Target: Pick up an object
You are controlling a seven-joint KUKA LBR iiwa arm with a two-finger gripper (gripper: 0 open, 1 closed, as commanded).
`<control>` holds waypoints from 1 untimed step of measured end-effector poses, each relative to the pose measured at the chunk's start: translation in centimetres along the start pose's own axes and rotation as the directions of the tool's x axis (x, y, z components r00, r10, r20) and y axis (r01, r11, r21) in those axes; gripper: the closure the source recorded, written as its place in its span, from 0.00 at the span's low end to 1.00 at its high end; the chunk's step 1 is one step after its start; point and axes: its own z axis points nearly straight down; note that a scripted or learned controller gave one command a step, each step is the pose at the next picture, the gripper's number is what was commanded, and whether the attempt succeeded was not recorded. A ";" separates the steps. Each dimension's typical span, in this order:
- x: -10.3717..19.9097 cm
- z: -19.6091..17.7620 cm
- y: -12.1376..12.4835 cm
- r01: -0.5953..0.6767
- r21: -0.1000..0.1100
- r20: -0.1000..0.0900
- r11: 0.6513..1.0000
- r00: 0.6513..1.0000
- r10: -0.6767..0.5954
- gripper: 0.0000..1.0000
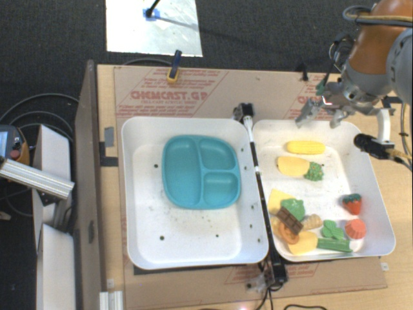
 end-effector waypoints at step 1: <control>-1.8 12.9 -3.0 -0.004 0.007 -0.001 1.000 1.000 0.004 0.00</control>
